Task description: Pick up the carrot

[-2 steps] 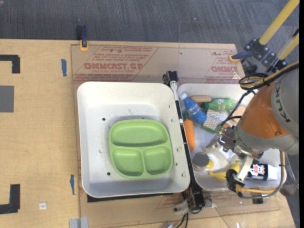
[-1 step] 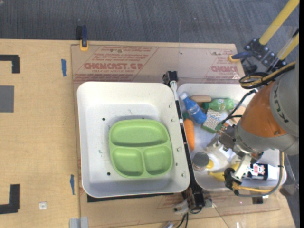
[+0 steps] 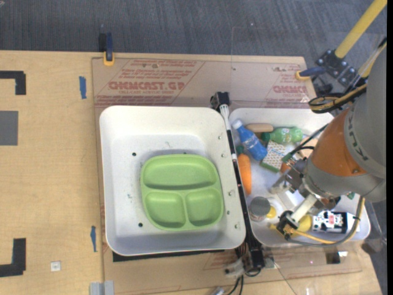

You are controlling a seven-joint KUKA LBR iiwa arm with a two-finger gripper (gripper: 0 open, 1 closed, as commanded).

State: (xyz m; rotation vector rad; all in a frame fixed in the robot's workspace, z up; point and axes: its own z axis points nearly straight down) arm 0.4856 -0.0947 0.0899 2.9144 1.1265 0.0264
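Mid-approach w/ gripper [image 3: 287, 180] hovering near, not on, carrot [image 3: 245, 172], open/shut can't tell; needs shifting over & down, minding bin [image 3: 276, 111] wall.

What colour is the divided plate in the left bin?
The plate is light green, in the camera view.

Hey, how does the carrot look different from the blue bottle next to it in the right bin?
Colour: the carrot is plain orange, and the blue bottle is bright blue. Pose: the carrot lies almost straight along the bin's left wall, while the blue bottle lies at a slant. Place: the blue bottle sits higher in the view, with the carrot just below it. Both lie flat in the right bin, close to its left wall.
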